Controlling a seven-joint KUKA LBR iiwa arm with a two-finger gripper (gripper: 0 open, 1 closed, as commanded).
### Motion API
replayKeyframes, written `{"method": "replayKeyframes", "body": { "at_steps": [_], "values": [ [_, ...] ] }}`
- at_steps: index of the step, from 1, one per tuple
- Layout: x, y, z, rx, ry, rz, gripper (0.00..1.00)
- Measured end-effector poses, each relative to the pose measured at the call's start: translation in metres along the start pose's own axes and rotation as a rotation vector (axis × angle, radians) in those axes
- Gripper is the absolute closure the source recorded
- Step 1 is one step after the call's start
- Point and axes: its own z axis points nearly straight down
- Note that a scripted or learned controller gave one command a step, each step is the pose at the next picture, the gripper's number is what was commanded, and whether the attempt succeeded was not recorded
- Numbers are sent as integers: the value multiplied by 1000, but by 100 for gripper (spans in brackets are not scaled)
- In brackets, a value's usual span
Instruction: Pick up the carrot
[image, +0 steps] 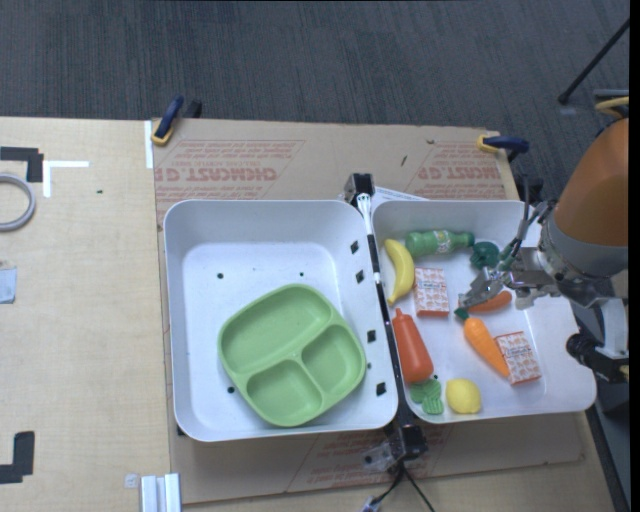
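1. Carrot (484, 345) lies in the right bin (560, 395), right of centre, green stem end up-left, orange tip down-right. Long axis runs on that diagonal.
2. Gripper (487, 293) hovers just above the carrot's stem end, reaching in from the right. Carrot body extends down and right from the fingers. Something orange-red sits at the fingertips; whether it is a separate item or part of the carrot, I cannot tell.
3. Jaw state: cannot tell; fingers too small and cluttered to read as open or closed. Nothing clearly held.
4. Judgement: the grasp turns on closing across the diagonal axis, so the jaws want to be set perpendicular to it and shifted slightly down-right toward mid-body.
5. One small carton (518, 357) touches the carrot's lower right flank; risk of catching it.
6. Count, right bin: one carrot, one banana (399, 268), one green bottle (437, 241), two small cartons (second (431, 291)), one lemon (463, 396), one red-orange pepper-like vegetable (410, 346).
7. Left bin (190, 310): one green divided plate (290, 354).
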Motion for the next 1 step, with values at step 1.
{"method": "replayKeyframes", "body": {
  "at_steps": [1],
  "values": [
    [11,10,103,0,0,-55,0]
  ]
}}
